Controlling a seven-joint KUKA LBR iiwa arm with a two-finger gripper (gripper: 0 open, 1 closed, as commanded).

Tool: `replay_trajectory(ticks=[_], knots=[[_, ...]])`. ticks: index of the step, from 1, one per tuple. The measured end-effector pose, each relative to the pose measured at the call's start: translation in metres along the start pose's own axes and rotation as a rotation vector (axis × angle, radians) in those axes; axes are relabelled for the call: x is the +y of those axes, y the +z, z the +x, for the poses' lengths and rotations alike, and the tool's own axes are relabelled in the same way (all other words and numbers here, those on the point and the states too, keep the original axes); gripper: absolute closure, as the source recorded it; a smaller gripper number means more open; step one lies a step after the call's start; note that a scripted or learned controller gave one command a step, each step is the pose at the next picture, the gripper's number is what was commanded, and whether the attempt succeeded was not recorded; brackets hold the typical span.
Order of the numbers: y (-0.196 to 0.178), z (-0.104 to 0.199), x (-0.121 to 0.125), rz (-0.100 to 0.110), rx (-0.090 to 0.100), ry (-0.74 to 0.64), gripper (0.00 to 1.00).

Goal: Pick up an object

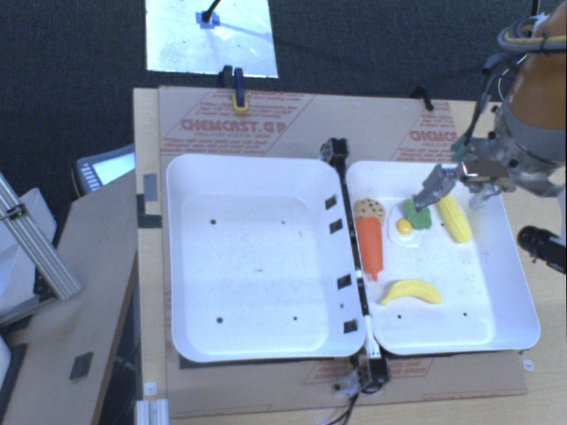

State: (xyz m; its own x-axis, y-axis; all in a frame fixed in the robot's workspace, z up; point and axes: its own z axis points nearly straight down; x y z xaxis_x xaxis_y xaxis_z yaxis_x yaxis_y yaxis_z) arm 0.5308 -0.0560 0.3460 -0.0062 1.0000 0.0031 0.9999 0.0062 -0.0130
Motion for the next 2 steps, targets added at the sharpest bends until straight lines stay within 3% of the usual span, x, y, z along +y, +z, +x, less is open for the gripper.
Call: replay_trajectory(ticks=[1, 2], knots=[[0.165, 0.061, -0.046, 0.004, 0.0, -0.003, 0.0], [0.128, 0.023, 0.015, -0.022, -0.005, 0.007, 0.0]])
